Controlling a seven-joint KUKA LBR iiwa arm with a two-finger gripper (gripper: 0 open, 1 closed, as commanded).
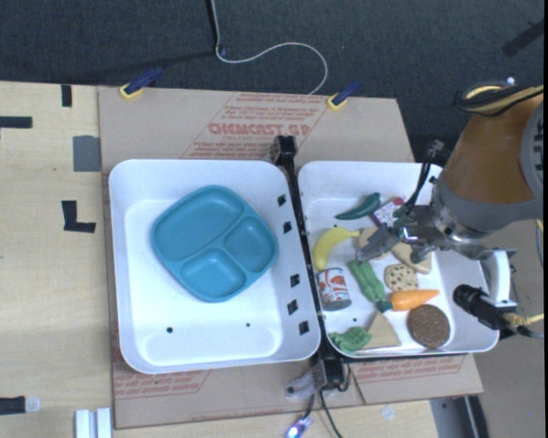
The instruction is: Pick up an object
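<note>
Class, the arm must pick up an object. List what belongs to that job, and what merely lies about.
Job: gripper, banana, small can, carrot, brown disc, right bin.
Lying about: blue plate, left bin, white cable.

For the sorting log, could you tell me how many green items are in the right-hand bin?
3: a dark green pepper near the back, a green pod mid-bin beside the can, and a leafy green piece at the front edge. The gripper may hide others.

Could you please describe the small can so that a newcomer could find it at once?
Look in the right bin, near the divider on its left side. Just below the banana stands the small can, the only cylinder there, with a red and white label.
</note>
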